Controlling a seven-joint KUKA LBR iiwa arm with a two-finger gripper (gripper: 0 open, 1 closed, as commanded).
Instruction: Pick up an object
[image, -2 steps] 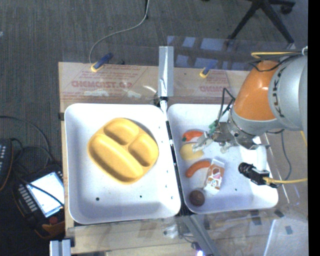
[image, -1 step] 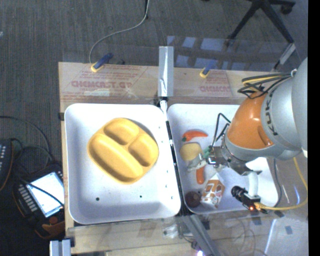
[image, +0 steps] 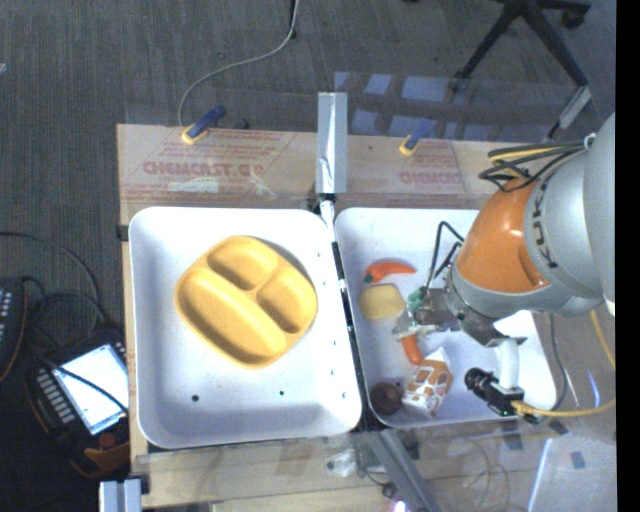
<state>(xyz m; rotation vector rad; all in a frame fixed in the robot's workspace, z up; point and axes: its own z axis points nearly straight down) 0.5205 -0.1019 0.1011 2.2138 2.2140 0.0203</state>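
Yellow three-compartment moulded tray (image: 247, 298)

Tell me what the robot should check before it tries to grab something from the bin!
1. Pincer over the right bin, where the small things lie: ok.
2. Thing close under it: an orange piece just below: ok.
3. Room around that piece: the yellow lump and patterned box crowd it: not ok.
4. Pincer open wide enough: cannot tell.
5. Already holding something: cannot tell.
6. Yellow tray out of the way, in the left bin: ok.
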